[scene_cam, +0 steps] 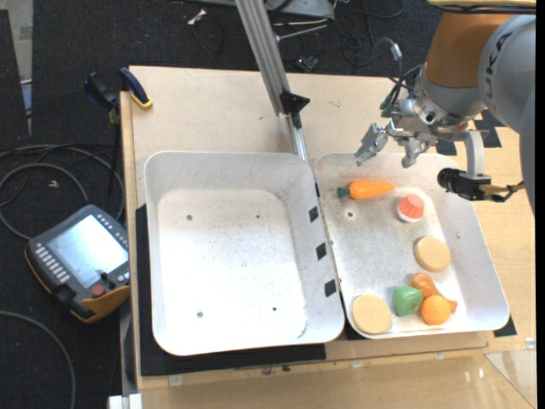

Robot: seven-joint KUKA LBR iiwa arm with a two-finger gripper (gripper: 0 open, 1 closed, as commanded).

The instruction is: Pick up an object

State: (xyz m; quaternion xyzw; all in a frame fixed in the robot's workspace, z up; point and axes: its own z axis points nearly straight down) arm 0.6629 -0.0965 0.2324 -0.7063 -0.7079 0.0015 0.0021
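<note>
Objects for picking all lie in the right bin (477, 245), which we take as our landmark; we order the rest by size. Beneath the right bin spreads a pale wooden bench (213, 109), and beyond the bench a dark floor (68, 24) strewn with cables. Touching the right bin on its left is the left bin (226, 250), white and speckled. Above the right bin's far edge hangs the arm (477, 41), and its gripper (392, 147) hovers just over that far rim with fingers spread apart and nothing between them. A metal pole (264, 49) slants away from the seam where the bins meet. Far to the left of the right bin, on the floor, rests a teach pendant (81, 262). Inside the right bin we see a carrot (368, 190) near the far end, a tan disc (372, 313) and another tan disc (433, 254), a pink-and-white piece (410, 208), a green piece (407, 300), and an orange ball (436, 310) at the near end.
</note>
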